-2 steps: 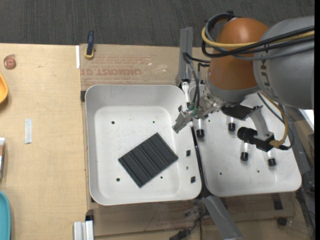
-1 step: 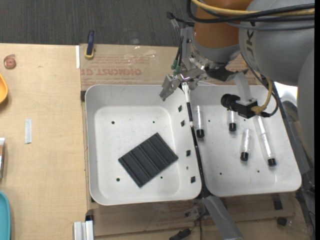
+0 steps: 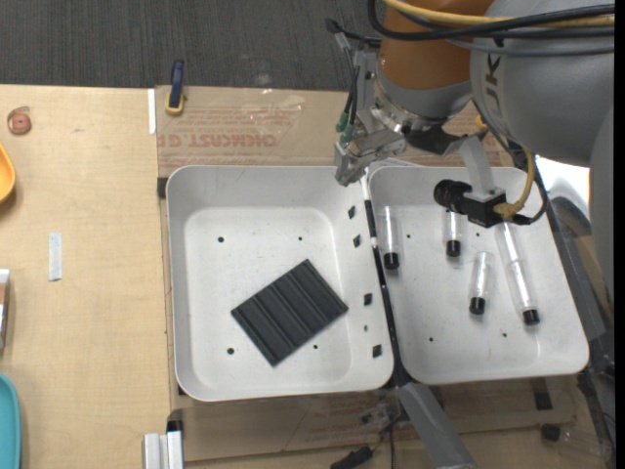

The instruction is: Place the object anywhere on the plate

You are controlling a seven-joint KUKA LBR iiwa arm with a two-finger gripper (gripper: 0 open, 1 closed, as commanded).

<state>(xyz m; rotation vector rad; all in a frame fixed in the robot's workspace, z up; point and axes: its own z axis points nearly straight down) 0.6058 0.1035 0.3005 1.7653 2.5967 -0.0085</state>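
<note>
A wooden bench (image 3: pixel 88 262) carries two white bins side by side, the left bin (image 3: pixel 190 360) and right bin (image 3: pixel 547 360), on cardboard (image 3: pixel 244 130).

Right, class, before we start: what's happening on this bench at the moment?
A grey and orange robot arm reaches in from the right, its hand hovering over the back edge where the two white bins meet. The left bin contains a dark ribbed plate, lying flat with nothing on it. The right bin contains four clear tubes with black caps. Whether the hand holds anything cannot be made out, so nothing has been placed yet.
</note>
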